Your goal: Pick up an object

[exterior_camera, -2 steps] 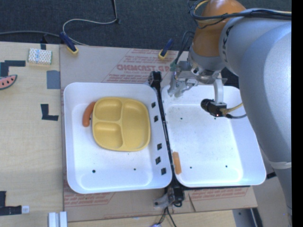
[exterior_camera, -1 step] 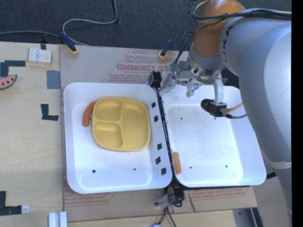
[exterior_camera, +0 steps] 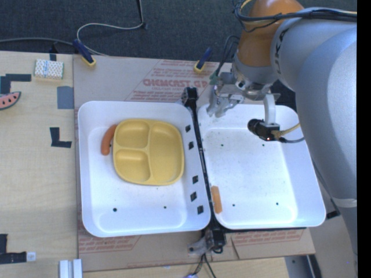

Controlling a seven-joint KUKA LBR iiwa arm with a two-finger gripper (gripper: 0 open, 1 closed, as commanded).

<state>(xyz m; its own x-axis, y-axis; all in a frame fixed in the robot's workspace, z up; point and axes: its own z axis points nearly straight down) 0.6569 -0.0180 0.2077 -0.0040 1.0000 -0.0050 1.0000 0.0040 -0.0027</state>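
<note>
Camera view shows the gripper [exterior_camera: 222,104] over the far edge of the right bin [exterior_camera: 301,207]; whether it is clenched or released cannot be told. Nothing appears lifted, so the pick seems yet to be done. Count: two bins, one yellow divided plate [exterior_camera: 148,152] and two orange carrot-like pieces. One piece [exterior_camera: 216,199] lies nearer the camera than the gripper; the other [exterior_camera: 106,140] lies beside the plate in the left bin [exterior_camera: 93,207].

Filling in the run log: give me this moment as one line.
gripper: over right bin far-left corner, holding nothing seen | yellow plate, orange piece: left bin | orange piece: right bin
</note>
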